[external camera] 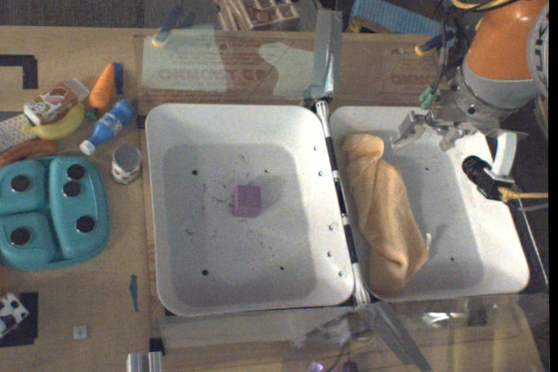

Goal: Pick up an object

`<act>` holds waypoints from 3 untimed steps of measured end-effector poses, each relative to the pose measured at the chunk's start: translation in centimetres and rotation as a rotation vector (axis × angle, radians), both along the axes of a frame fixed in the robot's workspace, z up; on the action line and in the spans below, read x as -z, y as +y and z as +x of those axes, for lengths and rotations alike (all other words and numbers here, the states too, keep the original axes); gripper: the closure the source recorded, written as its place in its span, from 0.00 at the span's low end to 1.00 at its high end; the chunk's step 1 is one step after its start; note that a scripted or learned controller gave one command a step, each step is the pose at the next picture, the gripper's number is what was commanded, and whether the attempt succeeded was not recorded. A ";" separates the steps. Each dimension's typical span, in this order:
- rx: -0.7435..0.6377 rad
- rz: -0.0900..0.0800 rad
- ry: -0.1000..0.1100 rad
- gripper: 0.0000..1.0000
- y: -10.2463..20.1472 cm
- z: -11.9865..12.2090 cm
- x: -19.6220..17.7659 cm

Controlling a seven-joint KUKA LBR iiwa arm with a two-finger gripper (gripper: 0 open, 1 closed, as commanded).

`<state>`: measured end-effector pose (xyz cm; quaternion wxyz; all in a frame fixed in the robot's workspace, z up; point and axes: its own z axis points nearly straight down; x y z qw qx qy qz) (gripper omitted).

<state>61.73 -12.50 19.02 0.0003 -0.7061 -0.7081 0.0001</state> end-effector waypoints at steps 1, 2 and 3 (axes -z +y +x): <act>-0.119 -0.002 -0.013 0.00 1.9 1.4 9.9; -0.116 -0.002 -0.020 1.00 1.9 1.5 8.7; -0.289 -0.002 -0.005 1.00 2.5 3.3 -1.3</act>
